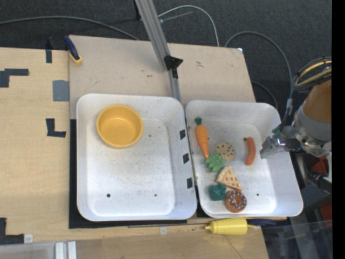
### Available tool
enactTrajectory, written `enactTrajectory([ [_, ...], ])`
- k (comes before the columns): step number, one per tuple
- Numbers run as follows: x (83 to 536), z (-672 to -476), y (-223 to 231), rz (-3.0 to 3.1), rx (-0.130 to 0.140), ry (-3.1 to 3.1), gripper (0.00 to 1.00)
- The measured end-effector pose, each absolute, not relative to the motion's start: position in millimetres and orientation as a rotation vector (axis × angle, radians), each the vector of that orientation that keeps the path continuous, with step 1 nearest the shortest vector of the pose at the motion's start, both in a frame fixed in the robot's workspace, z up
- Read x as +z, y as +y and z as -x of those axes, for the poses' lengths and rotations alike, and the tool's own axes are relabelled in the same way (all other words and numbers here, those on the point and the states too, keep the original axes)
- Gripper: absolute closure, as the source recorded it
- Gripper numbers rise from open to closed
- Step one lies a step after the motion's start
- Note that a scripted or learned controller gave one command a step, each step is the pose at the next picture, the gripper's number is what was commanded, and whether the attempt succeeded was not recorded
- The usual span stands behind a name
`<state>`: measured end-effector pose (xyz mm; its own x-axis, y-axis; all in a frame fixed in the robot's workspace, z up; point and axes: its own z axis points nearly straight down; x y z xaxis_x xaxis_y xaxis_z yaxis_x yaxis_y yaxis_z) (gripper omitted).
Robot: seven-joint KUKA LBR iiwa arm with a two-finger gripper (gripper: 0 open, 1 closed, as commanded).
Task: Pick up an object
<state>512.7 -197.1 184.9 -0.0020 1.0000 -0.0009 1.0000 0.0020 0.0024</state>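
Counting one bowl, seven toy foods.

One fixed overhead camera — slanted down over both bins.

A light wooden desk sits on the left. A tan board lies on it. The far floor is dark carpet with thin cables.

— What does the bench carry?
— Two white bins side by side, the left bin and the right bin. A yellow bottle lies on its front edge, just below the right bin.
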Motion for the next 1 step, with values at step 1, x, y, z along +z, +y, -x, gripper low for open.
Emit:
enactTrajectory([
  [1, 211.9, -513.1, -196.7, -2.219, 0.0, 2.223, 1.0],
])
